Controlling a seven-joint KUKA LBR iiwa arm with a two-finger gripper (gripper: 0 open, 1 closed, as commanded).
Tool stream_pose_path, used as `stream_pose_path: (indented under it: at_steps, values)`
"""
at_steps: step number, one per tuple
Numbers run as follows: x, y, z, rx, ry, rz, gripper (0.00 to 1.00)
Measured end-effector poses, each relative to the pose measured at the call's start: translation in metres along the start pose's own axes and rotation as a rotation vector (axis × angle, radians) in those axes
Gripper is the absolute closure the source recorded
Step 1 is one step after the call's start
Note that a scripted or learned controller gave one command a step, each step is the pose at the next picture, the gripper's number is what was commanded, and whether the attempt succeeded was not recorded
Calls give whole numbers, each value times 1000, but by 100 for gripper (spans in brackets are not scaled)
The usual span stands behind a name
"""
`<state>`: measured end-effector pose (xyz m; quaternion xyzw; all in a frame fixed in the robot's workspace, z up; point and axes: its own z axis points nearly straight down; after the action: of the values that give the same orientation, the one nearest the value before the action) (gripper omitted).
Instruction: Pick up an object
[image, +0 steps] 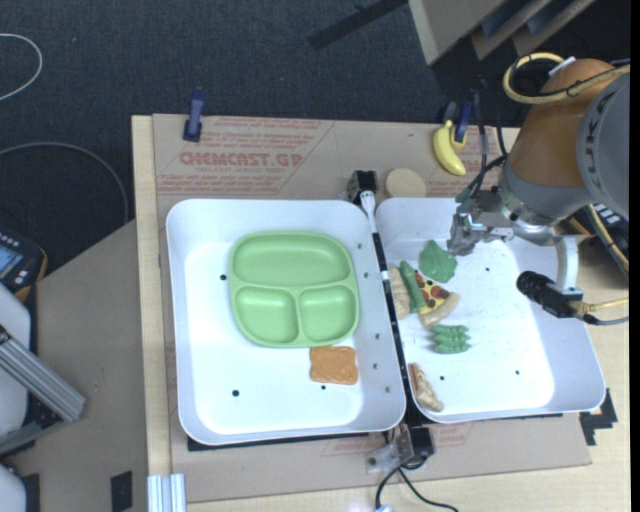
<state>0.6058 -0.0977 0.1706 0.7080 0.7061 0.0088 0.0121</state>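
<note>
Several toy foods (434, 296) crowd beside the claw (462, 238).

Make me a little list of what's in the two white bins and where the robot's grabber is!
left bin: green divided plate; orange toast-like piece just below it
right bin: green leafy toy, pizza slice, green bumpy toy, tan piece by the front left corner
gripper: over the right bin's back part, beside the green leafy toy
held: nothing seen between the fingers
outside bins: banana on the bench behind
</note>
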Motion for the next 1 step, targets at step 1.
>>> stream_pose_path:
  at_steps: [1]
  values:
    - [0, 1, -10, -2, 0, -1, 100]
